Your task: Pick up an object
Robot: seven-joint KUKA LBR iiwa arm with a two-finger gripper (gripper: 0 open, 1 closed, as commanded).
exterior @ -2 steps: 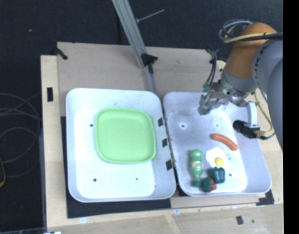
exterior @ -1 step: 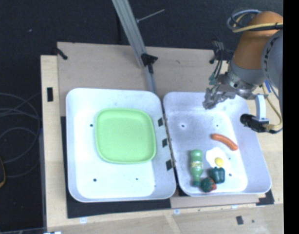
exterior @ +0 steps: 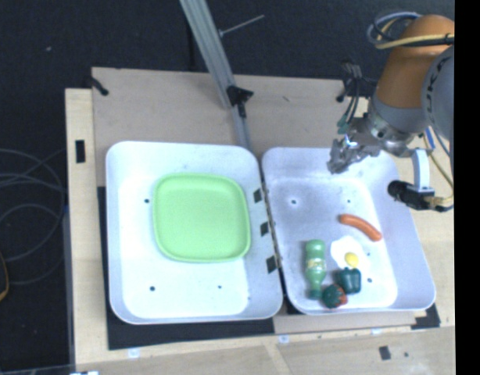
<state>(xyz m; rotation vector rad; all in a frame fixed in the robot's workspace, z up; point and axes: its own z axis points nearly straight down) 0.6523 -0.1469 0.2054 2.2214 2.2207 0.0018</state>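
Single grey arm with orange band [exterior: 408,61]: entered from the right, its two-finger claw [exterior: 343,156] poised above the far rim of the right-hand shallow white bin [exterior: 302,170]. Opening of the claw: cannot tell, too small and blurred; nothing seen held.

Contents of that bin, all lying nearer the camera than the claw and well apart from it:
- orange sausage-shaped toy [exterior: 360,226], closest to the claw, lying aslant;
- white fried-egg toy with yellow yolk [exterior: 350,257], just beyond the sausage;
- pale green bottle-shaped toy [exterior: 315,266], left of the egg;
- dark green and blue block-like toy [exterior: 349,280], touching the egg's near edge;
- small dark green and red rounded toy [exterior: 332,295], farthest from the claw.

Left-hand shallow white bin [exterior: 130,178]: far left of the claw, bearing a light green square plastic plate [exterior: 201,217].
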